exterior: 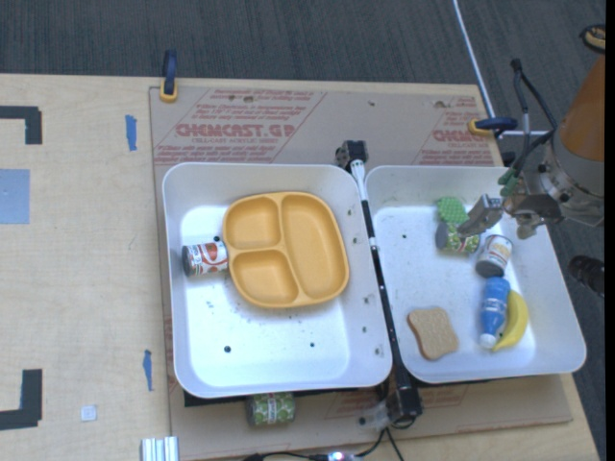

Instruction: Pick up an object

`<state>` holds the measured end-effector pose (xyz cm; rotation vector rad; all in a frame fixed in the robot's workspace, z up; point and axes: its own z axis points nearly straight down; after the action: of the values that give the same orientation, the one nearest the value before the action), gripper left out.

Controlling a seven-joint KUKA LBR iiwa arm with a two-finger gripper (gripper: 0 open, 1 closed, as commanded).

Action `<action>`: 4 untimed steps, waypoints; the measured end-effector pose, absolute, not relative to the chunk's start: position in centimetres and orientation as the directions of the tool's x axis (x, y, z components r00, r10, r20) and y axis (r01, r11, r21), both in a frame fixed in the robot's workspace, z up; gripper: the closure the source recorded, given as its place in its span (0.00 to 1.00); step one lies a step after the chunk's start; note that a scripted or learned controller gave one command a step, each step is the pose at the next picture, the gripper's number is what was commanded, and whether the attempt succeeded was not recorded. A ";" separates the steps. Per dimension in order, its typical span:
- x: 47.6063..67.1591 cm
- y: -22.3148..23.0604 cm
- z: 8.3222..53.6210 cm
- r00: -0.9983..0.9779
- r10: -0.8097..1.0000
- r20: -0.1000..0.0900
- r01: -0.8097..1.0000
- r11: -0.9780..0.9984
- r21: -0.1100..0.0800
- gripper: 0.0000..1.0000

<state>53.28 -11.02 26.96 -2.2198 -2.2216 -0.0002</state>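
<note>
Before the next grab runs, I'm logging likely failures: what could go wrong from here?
1. The gripper sits over a tight cluster: green item, small can and blue bottle lie close together, so it may nudge a neighbour or catch two.
2. The can is round and lies on its side, so it could roll away.
3. The banana lies against the bottle near the right bin's wall, leaving little room for a finger there.

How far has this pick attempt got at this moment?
Early stage. Done: the hand has reached over the right bin, close to the green item and the small can. In hand: nothing visibly held. Left: closing on an object and lifting it. The bread slice, blue bottle and banana lie untouched.
</note>
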 end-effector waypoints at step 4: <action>65.2 -9.5 9.8 -0.002 1.000 -0.001 1.000 0.002 0.010 1.00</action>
<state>65.18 -9.55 9.82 -2.2246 -2.2291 -0.0092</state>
